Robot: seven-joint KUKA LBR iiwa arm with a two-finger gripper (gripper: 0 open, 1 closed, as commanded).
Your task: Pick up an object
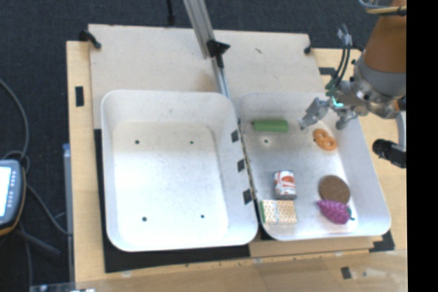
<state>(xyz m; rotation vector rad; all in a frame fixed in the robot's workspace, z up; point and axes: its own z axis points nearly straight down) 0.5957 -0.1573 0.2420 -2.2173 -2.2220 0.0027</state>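
Gripper [327, 114] hovers over right bin [366, 167], fingers spread, holding nothing. Nearest candidate: orange ring [324, 140], just below the gripper. Grasp not yet made; descent, closing and lift remain.

Gripper [328, 114] hovers open above right bin [366, 174], near orange ring [325, 140]. Bin also holds green bar [269, 125], can [285, 184], brown disc [334, 188], purple grapes [335, 211].
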